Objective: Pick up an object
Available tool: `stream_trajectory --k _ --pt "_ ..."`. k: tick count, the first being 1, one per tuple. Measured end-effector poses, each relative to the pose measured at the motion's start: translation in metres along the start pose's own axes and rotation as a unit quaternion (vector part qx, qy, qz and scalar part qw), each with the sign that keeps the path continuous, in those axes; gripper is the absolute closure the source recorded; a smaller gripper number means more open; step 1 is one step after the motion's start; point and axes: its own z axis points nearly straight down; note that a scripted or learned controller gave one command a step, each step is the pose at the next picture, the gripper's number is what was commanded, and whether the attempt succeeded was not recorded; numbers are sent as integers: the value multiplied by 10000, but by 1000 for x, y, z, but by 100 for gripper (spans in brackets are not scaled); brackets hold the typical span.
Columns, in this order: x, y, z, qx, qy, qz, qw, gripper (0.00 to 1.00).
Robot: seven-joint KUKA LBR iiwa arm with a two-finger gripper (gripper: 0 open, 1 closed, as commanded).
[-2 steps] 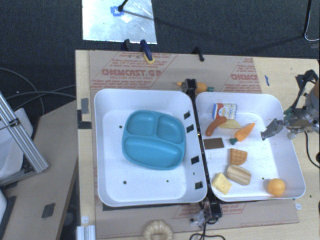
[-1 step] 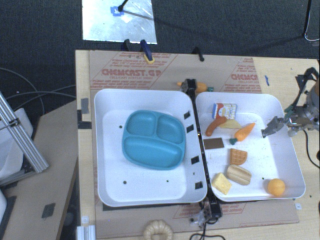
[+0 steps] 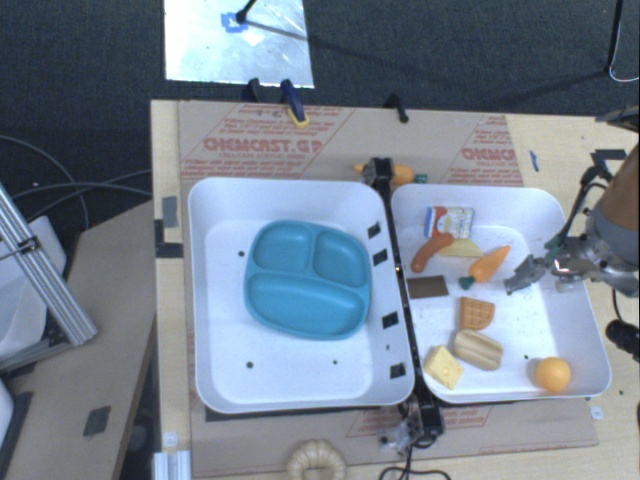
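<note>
A divided plate [image 3: 307, 279] is lying in the left bin [image 3: 215, 268]; toy foods are lying scattered in the right bin [image 3: 575, 318]; the gripper [image 3: 538, 270] is hanging over that bin's right side.

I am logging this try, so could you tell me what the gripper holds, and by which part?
Nothing is held. The gripper hangs over the right bin, apart from the carrot, with nothing between its fingers.

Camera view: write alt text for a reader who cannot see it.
A grey robot arm's gripper reaches from the right over the right white bin, which holds toy foods including a carrot, a sausage and an orange. The left white bin holds a blue divided plate.
</note>
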Motion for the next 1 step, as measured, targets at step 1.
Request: stream_trajectory --k 1 --pt "0 -10 50 1 2 3 10000 0"
